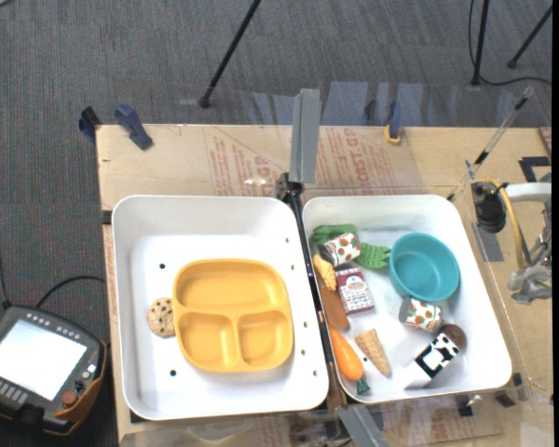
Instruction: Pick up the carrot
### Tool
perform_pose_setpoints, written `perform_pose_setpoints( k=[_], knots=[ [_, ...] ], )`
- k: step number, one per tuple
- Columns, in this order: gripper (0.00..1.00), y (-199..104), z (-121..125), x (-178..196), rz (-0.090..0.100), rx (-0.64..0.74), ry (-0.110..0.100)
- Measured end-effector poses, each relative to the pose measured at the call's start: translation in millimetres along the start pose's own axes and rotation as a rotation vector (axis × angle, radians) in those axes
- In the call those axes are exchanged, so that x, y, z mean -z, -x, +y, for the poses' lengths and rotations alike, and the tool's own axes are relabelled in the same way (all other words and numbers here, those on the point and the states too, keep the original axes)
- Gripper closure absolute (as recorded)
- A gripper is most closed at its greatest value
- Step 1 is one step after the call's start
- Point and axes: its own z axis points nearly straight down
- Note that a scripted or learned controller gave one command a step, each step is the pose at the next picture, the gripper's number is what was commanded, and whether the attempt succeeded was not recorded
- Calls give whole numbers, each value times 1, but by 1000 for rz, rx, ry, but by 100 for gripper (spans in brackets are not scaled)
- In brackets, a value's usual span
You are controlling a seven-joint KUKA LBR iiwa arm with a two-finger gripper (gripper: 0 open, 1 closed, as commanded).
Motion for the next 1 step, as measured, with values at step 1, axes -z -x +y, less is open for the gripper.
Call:
perform_pose_setpoints(
  k=[1],
  knots=[
    [100, -18, -3, -39, -9, -6, -5]
  ],
)
